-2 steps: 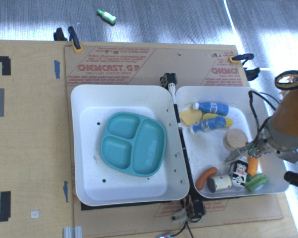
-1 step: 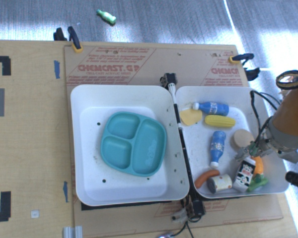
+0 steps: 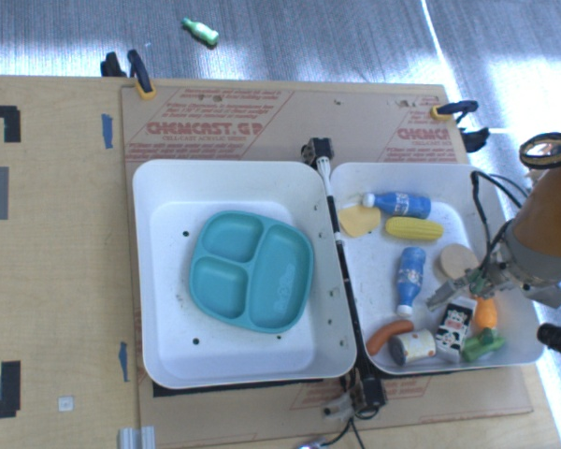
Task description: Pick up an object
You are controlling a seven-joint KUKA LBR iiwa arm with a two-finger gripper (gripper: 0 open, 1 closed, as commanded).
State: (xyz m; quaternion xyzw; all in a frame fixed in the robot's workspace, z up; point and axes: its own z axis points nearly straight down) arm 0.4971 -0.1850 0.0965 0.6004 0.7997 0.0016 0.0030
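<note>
My gripper [image 3: 467,292] hangs low over the right bin [image 3: 355,251], at its right side, with the grey arm and orange band [image 3: 548,215] behind it. It stands open, and I see nothing held between its fingers. One fingertip [image 3: 444,296] lies just below a tan disc [image 3: 454,260]; the other is by an orange carrot [image 3: 486,313]. Right under the gripper lies a small black-and-white carton [image 3: 455,325]. Around it are a green piece [image 3: 482,346], a white can [image 3: 416,346], a red sausage [image 3: 389,334] and a blue bottle [image 3: 410,276].
At the back of the right bin lie a second blue bottle [image 3: 398,203], a corn cob [image 3: 412,229] and a pale yellow piece [image 3: 358,221]. The left bin [image 3: 159,251] holds a teal divided plate [image 3: 251,270]. Black cables [image 3: 486,204] run along the right bin's far side.
</note>
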